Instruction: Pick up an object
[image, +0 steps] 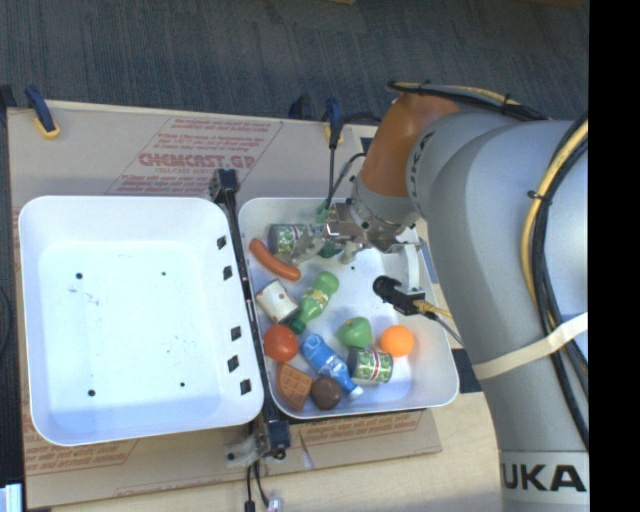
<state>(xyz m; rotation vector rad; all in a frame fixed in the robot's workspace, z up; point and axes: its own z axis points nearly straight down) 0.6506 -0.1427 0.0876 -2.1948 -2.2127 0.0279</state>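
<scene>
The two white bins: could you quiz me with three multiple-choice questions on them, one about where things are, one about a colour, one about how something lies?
1. Which bin holds the toys?
A. The left bin
B. The right bin
C. Both alike

2. What colour is the ball near the right bin's right wall?
A. Orange
B. Purple
C. White

3. How does the can near the gripper lie?
A. Standing upright
B. On its side
C. Outside the bins

Answers:
1. B: the right bin is where the toys sit, beside the left bin.
2. A: the ball is plainly orange.
3. B: the can lies on its side next to the gripper.
</scene>
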